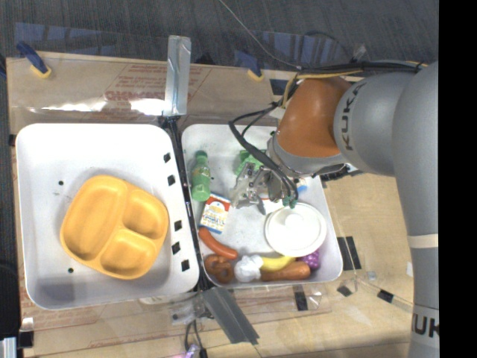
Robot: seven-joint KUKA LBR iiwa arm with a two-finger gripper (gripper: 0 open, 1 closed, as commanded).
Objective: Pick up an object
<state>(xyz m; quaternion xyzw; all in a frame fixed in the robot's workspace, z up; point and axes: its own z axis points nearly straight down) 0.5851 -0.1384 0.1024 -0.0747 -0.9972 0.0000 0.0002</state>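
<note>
My gripper [253,191] hangs low in the right bin [223,142], near its middle, under the orange wrist band. Right below it lies a white plate [295,230]. A green bottle [200,176] stands along the bin's left wall, with a small white and blue carton [214,215] beneath it. At the bin's front edge lie a sausage [218,243], a brown piece [216,268], a white lump [249,267], a banana [279,262] and a purple item [312,260]. A green object [244,159] peeks out beside the wrist.
The left bin [37,155] holds a yellow divided tray [113,225]. A grey divider [178,77] sits between the bins at the back. The arm's grey body [402,125] covers the right bin's far right corner.
</note>
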